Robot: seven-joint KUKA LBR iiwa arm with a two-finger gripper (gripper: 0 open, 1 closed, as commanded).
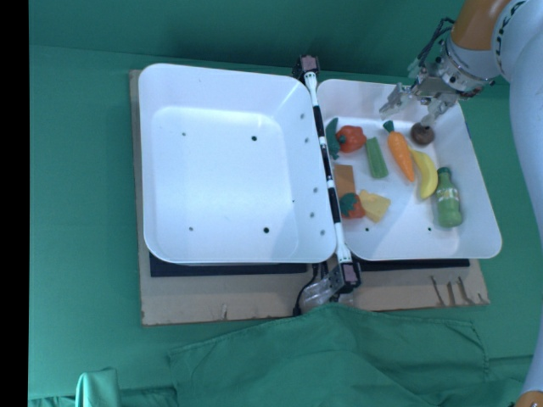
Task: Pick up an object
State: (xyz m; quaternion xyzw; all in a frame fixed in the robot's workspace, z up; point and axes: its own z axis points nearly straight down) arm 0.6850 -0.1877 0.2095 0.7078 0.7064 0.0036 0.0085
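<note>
The right bin [475, 236] holds several toy foods: a red pepper [351, 138], a green stick [376, 157], a carrot [400, 153], a banana [426, 173], a green bottle [448, 197], an orange block [344, 178], a strawberry [351, 205], a yellow wedge [374, 204] and a small brown round piece [422, 133]. My gripper [411, 108] hangs over the bin's far right corner, open, with nothing between its fingers. The brown piece lies just in front of its right finger.
The left bin [170, 91] stands beside the right one, parted from it by a black-and-white bar [327, 176]. Both rest on a cardboard sheet [212, 308] over green cloth. Folded cloth [339, 354] bulges at the front edge.
</note>
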